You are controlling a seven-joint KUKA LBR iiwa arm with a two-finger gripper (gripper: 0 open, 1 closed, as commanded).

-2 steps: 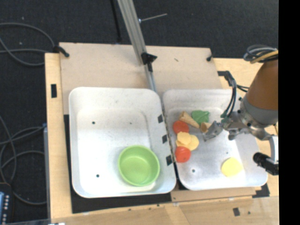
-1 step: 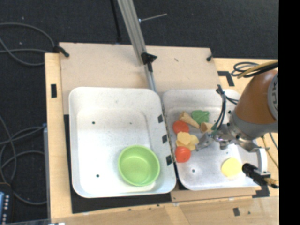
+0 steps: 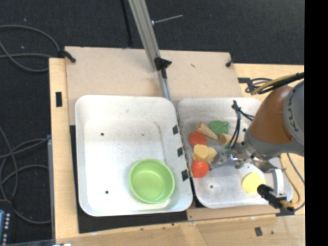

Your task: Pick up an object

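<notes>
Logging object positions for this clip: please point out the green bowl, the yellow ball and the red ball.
green bowl (image 3: pixel 151 181), camera view, on the bowl's inner floor.
yellow ball (image 3: pixel 250 182), camera view, on the ball's top surface.
red ball (image 3: pixel 200 168), camera view, on the middle of its visible face.

Two shallow white plastic bins (image 3: pixel 102 117) – smooth, faintly glossy, lightly speckled | round lime-green plastic bowl (image 3: pixel 151 181) – smooth, soft sheen | pale wooden bench top (image 3: pixel 118 70) – matt, flat | slanted silver metal rail (image 3: pixel 143 22) – ribbed, dull shine | arm's orange wrist band (image 3: pixel 274 117) – glossy | small red ball (image 3: pixel 200 168) – smooth.
</notes>
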